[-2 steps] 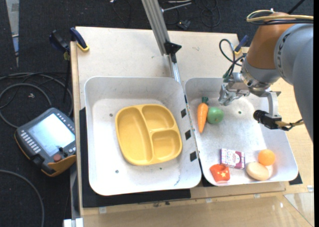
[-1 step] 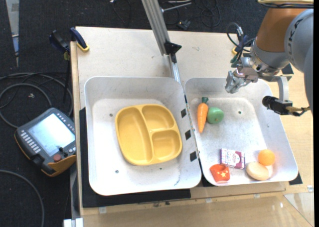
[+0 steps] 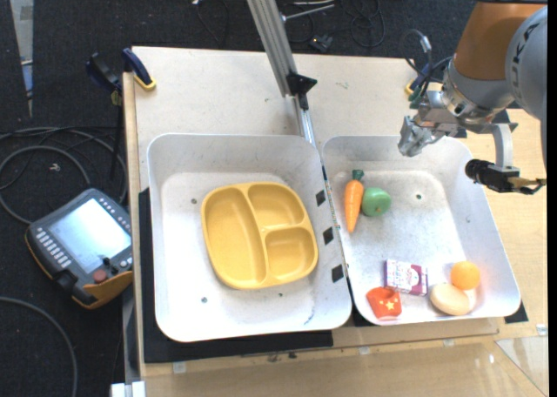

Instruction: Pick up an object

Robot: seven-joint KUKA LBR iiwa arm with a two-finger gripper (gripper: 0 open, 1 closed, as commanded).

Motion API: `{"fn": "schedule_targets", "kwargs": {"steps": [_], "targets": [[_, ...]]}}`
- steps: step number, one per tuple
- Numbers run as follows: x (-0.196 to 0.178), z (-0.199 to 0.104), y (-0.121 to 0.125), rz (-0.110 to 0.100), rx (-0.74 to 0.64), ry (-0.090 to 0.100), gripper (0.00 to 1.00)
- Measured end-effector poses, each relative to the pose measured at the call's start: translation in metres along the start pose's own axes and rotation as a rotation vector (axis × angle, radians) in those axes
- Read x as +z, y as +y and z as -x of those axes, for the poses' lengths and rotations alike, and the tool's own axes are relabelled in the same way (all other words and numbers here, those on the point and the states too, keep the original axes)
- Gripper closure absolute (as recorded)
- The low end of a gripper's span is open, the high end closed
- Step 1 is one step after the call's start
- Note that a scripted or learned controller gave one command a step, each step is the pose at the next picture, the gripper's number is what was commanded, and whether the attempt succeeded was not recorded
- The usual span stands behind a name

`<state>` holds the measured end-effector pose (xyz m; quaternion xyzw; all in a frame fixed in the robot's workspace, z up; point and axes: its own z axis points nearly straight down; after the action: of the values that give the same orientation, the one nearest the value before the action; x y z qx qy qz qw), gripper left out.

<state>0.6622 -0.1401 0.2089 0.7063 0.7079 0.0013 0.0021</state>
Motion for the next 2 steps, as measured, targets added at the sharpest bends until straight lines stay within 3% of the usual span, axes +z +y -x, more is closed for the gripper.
{"fn": "schedule_targets", "kwargs": {"steps": [2], "targets": [[-0.028, -0.110, -0.008, -0.003, -0.006, 0.003, 1.00]]}}
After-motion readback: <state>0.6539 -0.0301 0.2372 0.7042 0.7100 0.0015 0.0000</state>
